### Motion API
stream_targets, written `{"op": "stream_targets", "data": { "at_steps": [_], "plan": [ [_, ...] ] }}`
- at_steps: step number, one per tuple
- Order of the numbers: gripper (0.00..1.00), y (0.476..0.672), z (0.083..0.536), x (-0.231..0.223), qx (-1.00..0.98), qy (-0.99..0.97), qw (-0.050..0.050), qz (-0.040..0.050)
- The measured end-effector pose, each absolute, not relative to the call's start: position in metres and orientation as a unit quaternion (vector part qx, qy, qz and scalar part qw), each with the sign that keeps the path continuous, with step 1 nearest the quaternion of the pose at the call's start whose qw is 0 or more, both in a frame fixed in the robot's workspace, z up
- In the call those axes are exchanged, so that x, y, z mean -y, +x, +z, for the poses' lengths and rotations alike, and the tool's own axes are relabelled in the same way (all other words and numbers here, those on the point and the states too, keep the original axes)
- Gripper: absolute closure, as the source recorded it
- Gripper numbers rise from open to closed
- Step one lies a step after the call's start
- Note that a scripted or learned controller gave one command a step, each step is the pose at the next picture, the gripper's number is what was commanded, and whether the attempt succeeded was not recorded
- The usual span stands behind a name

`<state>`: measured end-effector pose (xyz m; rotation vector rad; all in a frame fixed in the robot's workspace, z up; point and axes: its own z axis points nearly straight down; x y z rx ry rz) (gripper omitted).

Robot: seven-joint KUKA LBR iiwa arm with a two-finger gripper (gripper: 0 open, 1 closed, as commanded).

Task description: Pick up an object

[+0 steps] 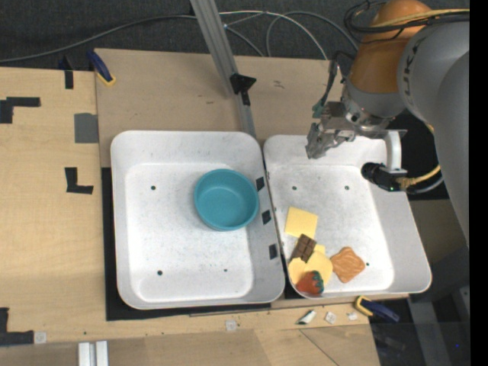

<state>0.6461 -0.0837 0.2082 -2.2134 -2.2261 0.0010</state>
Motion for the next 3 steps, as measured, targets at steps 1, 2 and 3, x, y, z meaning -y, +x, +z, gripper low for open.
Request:
{"op": "stream_targets", "data": {
  "at_steps": [1,2,3],
  "plan": [
    [1.00,0.635,0.203,0.037,0.709,-0.705,0.002,0.0006],
    [1.00,0.620,0.219,-0.018,0.710,-0.704,0.001,-0.0001],
    [1.00,0.617,0.231,-0.071,0.710,-0.704,0.001,-0.0004]
  ]
}}
